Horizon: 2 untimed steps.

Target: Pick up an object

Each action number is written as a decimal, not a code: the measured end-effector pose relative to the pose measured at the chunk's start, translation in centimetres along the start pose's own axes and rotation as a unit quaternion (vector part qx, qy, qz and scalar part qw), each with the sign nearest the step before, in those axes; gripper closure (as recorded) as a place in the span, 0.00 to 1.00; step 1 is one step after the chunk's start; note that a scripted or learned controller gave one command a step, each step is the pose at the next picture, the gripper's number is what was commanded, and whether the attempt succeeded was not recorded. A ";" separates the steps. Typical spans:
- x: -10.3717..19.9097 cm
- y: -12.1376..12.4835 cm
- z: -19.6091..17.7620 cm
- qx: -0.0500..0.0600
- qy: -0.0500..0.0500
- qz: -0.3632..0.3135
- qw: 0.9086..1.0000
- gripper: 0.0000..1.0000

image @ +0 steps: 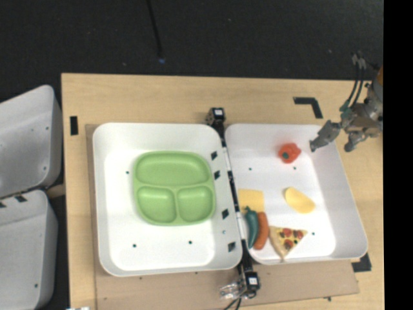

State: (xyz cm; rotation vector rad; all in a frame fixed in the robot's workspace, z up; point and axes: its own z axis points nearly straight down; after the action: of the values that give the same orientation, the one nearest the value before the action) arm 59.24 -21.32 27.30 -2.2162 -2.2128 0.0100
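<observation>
At the front edge of the right bin (335,221): a pizza slice (286,239) in the front stretch, and beside it, against the wall shared with the other bin, an orange-red pepper (261,230) lying along a dark teal piece (250,219). Nothing lifted here, folks.
Middle of the right bin: a flat yellow square (251,199) near the shared wall and a rounded yellow piece (299,200) towards the outer side, well apart from each other. Both lie flat on the floor.
Left bin (116,173): a green divided plate (174,187) sits in the middle. Not my business right now, I reckon.
Back of the right bin: a small red fruit (290,152), the nearest candidate to me, lying free on the white floor.
Back right corner of the right bin: my pincer (337,139) hangs above the rim with its two fingers spread apart and nothing between them. It is near the red fruit but not touching it.
Progress: nothing is picked yet. Every object rests in a bin, so the reach, the closing and the lift are all left to do.
Hard to make out: my wrist and arm are cut off at the right side. How high I hang over the bin I cannot judge from this slant. Whether the teal piece is a separate thing or the pepper's stalk, I cannot tell.
Far side of the bench (161,95): bare wood behind both bins.
</observation>
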 end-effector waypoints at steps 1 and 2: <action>0.1 0.2 -0.6 -0.005 -0.001 -0.001 1.000 0.00; 0.5 0.0 4.1 -0.003 -0.002 -0.001 1.000 0.00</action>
State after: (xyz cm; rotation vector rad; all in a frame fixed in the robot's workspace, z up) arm 59.22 -20.84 23.23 -2.2187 -2.2194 0.0070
